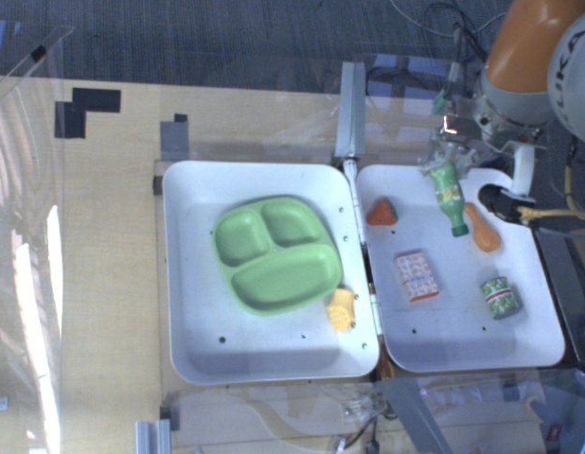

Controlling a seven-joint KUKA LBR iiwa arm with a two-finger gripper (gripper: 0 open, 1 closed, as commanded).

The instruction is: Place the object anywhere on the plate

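- Across the middle of the frame, two white bins sit side by side on a pale wooden bench, with a grey divider post rising at the seam between them.
- Left bin: a green plate with three compartments lies near its centre, tilted a little.
- A yellow corn piece lies on the bin floor just beside the plate's lower right edge, touching or nearly touching it, not on the plate.
- Right bin: a red strawberry at upper left, a patterned packet near the centre, a small green can at right, and an orange carrot toward upper right.
- At the upper right of the frame, the arm leans over the right bin's far edge; its orange band is plainly visible.
- Gripper: it sits on the upper end of a green bottle, which hangs slanting down with its cap toward the carrot. The bottle looks pinched between the fingers.
- Clear plastic sheeting stands along the left side, catching glare.
- Black tape marks sit on the bench at upper left.
- Dark blue-grey carpet fills the top of the frame, with looped cables at upper right.
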